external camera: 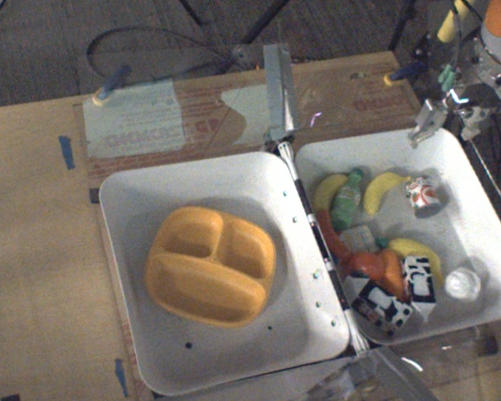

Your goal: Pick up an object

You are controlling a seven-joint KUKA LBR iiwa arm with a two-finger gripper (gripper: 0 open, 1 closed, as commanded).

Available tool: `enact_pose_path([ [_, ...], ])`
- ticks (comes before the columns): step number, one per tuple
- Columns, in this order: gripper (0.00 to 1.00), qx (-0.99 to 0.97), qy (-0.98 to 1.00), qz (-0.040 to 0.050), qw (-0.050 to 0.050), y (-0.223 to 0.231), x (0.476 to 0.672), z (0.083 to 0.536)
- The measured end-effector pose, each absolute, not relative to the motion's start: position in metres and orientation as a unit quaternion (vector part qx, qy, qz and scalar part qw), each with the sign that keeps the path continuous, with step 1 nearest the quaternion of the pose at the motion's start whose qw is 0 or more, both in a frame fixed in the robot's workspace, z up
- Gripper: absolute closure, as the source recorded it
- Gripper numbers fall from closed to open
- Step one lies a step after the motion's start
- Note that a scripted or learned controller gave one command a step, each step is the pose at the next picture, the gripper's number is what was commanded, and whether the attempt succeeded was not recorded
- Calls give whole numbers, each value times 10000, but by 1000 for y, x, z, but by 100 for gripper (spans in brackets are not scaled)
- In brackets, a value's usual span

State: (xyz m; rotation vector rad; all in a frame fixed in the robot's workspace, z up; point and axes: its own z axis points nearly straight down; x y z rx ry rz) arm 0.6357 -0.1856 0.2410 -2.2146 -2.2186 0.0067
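My metal two-finger gripper [433, 116], grip state unclear, hovers over the right white bin's [500, 243] far corner; the nearest pickable thing, a small red-and-white can [423, 195], lies just below-left

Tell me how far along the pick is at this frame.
Nothing looks done yet. The gripper sits at the right bin's top right corner, apart from the objects. The yellow pieces, green bottle, small can and black-and-white toy all lie in that bin; the orange tray lies in the left bin. Left: reach in, grasp one, lift.
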Motion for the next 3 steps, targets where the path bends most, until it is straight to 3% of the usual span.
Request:
enact_pose_path([
  [1, 0, -6693, -7430, 12, 26, -188, 570, 90],
  [2, 0, -6810, -7322, 79, 65, -143, 637, 84],
  [3, 0, -6364, -7714, 6, 12, -156, 501, 85],
])
